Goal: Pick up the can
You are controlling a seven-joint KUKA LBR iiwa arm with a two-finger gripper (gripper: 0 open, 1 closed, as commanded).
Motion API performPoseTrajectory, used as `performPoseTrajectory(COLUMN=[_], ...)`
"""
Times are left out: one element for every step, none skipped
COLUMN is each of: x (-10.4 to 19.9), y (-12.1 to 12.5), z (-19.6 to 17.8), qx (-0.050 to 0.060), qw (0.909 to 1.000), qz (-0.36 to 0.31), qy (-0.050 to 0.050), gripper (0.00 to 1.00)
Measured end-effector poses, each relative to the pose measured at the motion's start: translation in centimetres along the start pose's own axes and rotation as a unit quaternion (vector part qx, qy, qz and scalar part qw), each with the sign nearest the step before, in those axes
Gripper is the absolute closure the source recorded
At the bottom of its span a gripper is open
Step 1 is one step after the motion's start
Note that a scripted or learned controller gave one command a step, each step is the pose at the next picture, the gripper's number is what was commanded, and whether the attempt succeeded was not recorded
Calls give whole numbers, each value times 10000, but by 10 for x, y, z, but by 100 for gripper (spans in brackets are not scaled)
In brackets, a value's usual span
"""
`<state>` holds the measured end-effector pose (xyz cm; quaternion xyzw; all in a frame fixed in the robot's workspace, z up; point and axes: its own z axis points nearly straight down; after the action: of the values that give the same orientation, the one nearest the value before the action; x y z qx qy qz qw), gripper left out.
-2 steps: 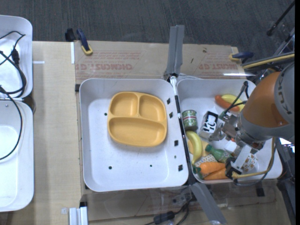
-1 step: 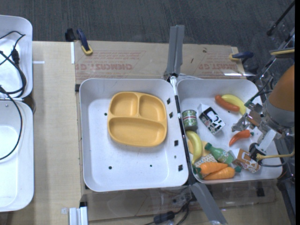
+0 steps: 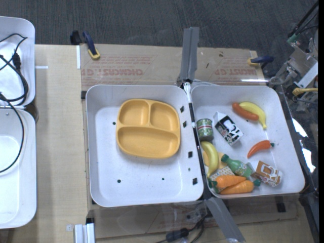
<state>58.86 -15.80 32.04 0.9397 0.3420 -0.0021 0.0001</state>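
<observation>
Standing: can (image 3: 204, 128) upright, right bin (image 3: 283, 105) left edge | beside banana (image 3: 210, 156)

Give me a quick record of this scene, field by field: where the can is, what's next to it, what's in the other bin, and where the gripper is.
can: green can, upright, right bin, by its left wall
neighbours: black-and-white carton to its right, banana just below
left bin: yellow divided plate
gripper: at the right bin's upper right corner, apart from the can
task status: can not picked up
</observation>
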Motion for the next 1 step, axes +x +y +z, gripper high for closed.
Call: performPoseTrajectory(x=[35], y=[-36], z=[174], qx=[14], qw=[9987], qz=[-510], qy=[0], gripper=[0])
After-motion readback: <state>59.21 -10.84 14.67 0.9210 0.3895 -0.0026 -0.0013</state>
